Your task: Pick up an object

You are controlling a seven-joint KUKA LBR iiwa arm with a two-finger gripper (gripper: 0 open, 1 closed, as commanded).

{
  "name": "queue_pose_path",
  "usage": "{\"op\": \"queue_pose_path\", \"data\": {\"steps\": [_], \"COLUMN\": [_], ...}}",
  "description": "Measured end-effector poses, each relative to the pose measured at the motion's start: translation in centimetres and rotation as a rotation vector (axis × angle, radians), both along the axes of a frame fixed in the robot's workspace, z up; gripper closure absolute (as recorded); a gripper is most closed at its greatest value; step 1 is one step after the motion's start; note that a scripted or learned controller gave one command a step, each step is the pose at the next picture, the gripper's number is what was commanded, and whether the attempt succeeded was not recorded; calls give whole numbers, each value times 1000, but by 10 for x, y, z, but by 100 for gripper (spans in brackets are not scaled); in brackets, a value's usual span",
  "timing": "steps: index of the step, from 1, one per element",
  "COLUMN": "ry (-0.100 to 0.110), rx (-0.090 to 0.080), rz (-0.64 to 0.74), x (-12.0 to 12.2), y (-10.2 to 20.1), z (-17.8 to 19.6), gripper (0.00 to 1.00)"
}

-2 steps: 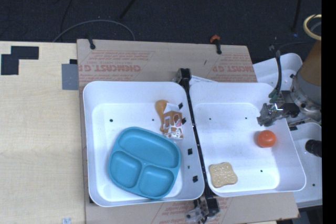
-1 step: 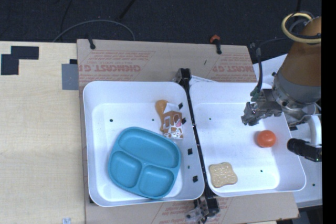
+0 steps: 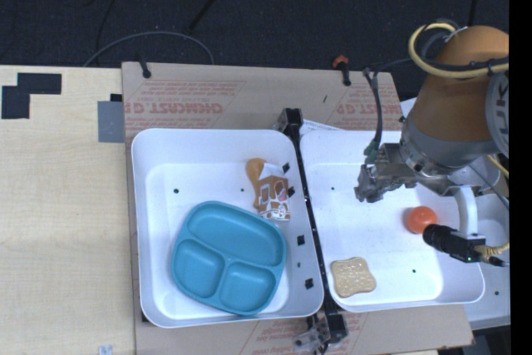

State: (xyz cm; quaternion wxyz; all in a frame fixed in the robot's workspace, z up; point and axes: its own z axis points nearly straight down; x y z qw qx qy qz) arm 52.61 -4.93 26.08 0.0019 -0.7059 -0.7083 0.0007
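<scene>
My gripper (image 3: 368, 189) hangs over the middle of the right bin (image 3: 332, 179), its dark fingers pointing down and to the left; nothing shows between them. An orange ball (image 3: 421, 219) lies to its right on the bin floor. A tan toast-shaped piece (image 3: 353, 277) rests near the right bin's front edge. In the left bin (image 3: 154, 179) lies a blue divided plate (image 3: 229, 257), and behind it a small brown and white patterned packet (image 3: 272, 197) with an orange-brown piece (image 3: 256, 171) at its top.
A black divider (image 3: 301, 204) runs between the two bins. Brown cardboard (image 3: 224, 100) lies under and behind the bins. The arm's orange band and grey body (image 3: 455, 108) loom over the right bin's back right corner.
</scene>
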Motion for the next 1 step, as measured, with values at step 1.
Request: {"op": "queue_pose_path", "data": {"steps": [1], "ry": [1], "rx": [0], "rz": [1], "x": [3], "y": [47], "z": [-4], "gripper": [100]}}
